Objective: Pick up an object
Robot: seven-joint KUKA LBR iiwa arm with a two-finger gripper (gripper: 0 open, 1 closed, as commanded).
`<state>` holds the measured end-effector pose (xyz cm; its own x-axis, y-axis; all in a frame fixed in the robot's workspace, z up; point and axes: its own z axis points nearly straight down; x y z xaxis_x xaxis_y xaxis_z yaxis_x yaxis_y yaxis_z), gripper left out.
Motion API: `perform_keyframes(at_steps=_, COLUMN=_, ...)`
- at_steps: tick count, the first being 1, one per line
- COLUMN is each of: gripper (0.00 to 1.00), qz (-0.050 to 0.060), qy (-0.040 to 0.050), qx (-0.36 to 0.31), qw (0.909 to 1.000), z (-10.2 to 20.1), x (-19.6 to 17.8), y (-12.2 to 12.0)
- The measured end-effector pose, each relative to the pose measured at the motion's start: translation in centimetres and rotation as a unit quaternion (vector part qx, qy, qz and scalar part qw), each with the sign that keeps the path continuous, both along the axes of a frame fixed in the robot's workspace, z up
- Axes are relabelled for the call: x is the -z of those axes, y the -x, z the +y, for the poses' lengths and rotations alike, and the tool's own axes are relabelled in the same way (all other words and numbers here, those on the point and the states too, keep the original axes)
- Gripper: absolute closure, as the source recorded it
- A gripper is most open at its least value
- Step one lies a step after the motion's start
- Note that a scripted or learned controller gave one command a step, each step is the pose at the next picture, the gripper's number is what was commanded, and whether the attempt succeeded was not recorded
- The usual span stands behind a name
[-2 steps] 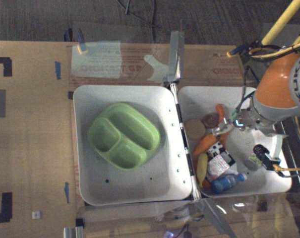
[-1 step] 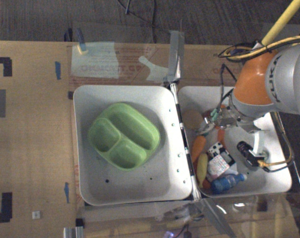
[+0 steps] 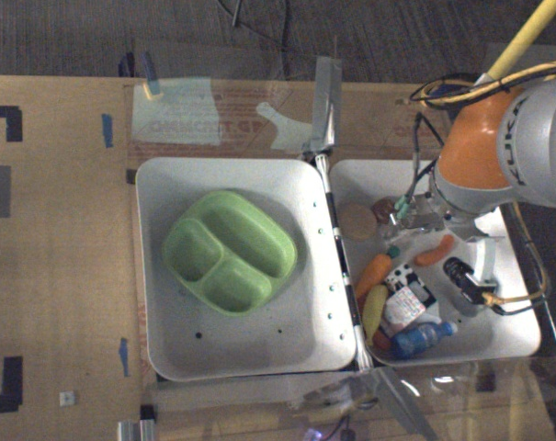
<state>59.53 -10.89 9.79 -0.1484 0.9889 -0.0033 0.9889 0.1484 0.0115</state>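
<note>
While the grey arm with its orange band reaches in from the right, its tool hangs over the upper part of the right bin — whether it is wide or narrow, I cannot tell. Below it lie an orange carrot, a yellow piece, a blue bottle and a black-and-white packet, crowded together. The left bin holds a green divided plate on the desk.
</note>
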Motion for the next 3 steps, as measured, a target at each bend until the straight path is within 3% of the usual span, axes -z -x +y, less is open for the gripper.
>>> perform_keyframes(at_steps=1, gripper=1.0, qz=0.005, qy=-0.0006, qx=0.056, qw=0.9984, z=4.7, x=-14.8, y=-1.6)
perform_keyframes(at_steps=2, gripper=0.0, qz=0.005, qy=-0.0006, qx=0.055, qw=0.9984, z=4.7, x=-14.7, y=-1.5)
perform_keyframes(at_steps=3, gripper=1.0, qz=0.003, qy=0.0003, qx=0.054, qw=0.9985, z=4.8, x=-15.8, y=-1.7)
